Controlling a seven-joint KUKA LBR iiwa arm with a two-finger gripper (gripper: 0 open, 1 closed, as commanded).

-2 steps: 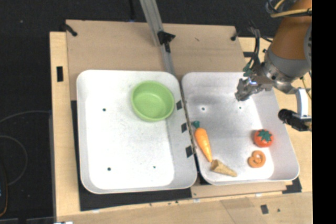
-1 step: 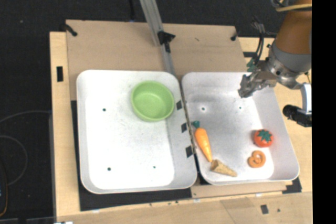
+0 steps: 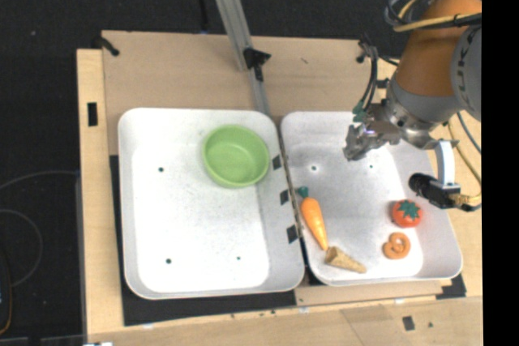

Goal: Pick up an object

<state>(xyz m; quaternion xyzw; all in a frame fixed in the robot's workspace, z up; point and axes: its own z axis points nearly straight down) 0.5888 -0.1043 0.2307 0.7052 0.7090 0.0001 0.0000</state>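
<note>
1. In the camera view, two white bins sit side by side on the counter [image 3: 162,77].
2. The left bin [image 3: 162,255] holds a green bowl [image 3: 236,156] near its top right corner.
3. The right bin [image 3: 340,134] holds four small toys, all low down in it.
4. A carrot [image 3: 313,221] lies by the bin's left wall, with its green top pointing up the picture.
5. A cone [image 3: 345,260] lies just below the carrot's tip. I cannot tell if they touch.
6. A tomato [image 3: 407,212] sits near the right wall, and a pretzel [image 3: 396,245] sits just below it.
7. The arm [image 3: 434,53] reaches in from the right. Its end effector [image 3: 358,143] is over the top part of the right bin, well apart from all four toys.
8. Nothing is between its tips. They are too dark and small for me to tell if they are apart or together.
9. I think the pick has not started yet. The arm looks like it is getting in place.
10. Next it needs to choose one toy, move over it and go down with its tips on each side.
11. The tomato and pretzel are close together, so a grab there could bump the other one.
</note>
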